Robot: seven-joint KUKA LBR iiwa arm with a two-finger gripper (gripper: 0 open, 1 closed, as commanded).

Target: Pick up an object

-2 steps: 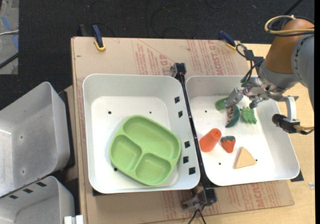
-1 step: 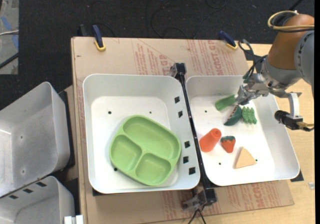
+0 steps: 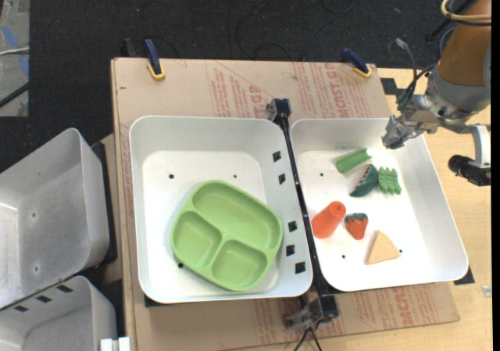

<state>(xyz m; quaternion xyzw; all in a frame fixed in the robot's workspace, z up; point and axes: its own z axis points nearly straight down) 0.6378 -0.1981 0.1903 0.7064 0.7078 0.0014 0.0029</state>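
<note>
Green divided plate [image 3: 226, 234] sits alone in the left bin [image 3: 148, 138]. In the right bin [image 3: 445, 209], the green cylinder [image 3: 352, 160] lies just left of the gripper [image 3: 393, 137], orange cup [image 3: 329, 219] farther off.

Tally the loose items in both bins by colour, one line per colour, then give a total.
Green: 3, divided plate, cylinder, leafy piece
Dark green and red: 1, slice
Orange: 1, cup
Red: 1, strawberry
Tan: 1, wedge
Total: 7
</note>
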